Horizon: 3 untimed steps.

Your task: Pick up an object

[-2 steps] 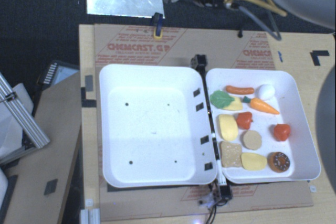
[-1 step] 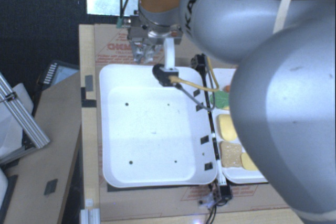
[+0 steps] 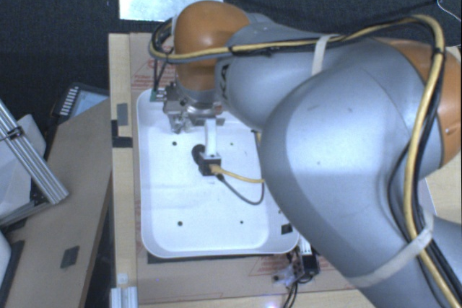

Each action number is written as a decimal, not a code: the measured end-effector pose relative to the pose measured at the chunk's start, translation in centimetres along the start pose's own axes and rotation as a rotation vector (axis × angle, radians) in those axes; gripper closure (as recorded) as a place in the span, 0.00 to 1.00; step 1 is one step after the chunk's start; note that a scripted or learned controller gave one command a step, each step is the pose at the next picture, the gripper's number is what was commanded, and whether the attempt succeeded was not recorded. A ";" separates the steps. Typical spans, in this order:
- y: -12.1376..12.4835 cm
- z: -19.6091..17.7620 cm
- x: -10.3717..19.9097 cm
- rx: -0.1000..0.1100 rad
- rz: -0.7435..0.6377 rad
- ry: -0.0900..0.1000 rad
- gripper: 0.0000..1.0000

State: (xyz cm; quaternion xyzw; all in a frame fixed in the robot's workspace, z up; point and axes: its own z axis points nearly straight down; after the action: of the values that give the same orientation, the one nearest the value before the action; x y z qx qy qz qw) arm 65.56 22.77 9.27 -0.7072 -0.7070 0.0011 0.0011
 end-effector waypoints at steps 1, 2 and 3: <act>-7.4 1.1 -0.7 0.002 0.000 -0.002 1.00; -7.9 -13.3 0.2 -0.011 -0.004 0.003 1.00; -5.0 -27.8 -0.3 -0.017 -0.004 0.004 1.00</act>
State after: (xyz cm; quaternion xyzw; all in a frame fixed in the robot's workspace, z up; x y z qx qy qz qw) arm 60.60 22.43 37.05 -0.7058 -0.7084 -0.0061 -0.0036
